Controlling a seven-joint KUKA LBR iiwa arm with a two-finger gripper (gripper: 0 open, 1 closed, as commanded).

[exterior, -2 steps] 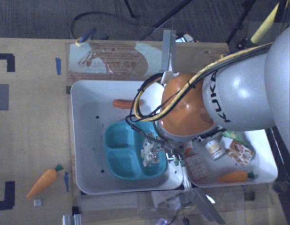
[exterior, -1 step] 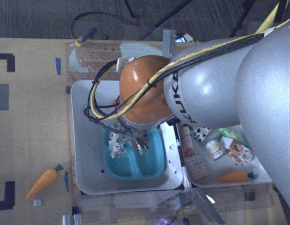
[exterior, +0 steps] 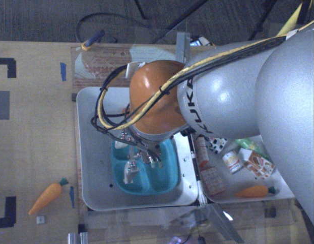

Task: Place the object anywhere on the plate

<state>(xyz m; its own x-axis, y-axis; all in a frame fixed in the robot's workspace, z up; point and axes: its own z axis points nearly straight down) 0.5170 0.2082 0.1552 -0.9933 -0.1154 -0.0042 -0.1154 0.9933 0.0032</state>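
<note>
Closest to the lens, the arm (exterior: 258,100) fills the right side of the frame and reaches toward the centre, its orange band (exterior: 149,98) ringed by yellow and black cables (exterior: 103,111). Under the band the gripper (exterior: 139,161) hangs over the plate (exterior: 167,174). It is too dark and cluttered there to tell whether it is wide, narrow or holding something. A small silvery piece (exterior: 129,173) shows just below it, over the plate's left side, and whether that is part of the gripper or a separate object cannot be told.

The plate is blue with raised dividers and lies in the lower middle of the left bin (exterior: 91,151).

Right of centre, the right bin (exterior: 248,199) holds a carrot (exterior: 254,191) near its lower edge. Above that are a carton (exterior: 258,165), a small tin (exterior: 231,161) and a black-spotted white cube (exterior: 216,145), all partly under the arm.

On the bench (exterior: 30,151), at lower left and well apart from both bins, lies a second carrot (exterior: 45,197).

Across the top of the frame is dark floor (exterior: 70,9).
</note>
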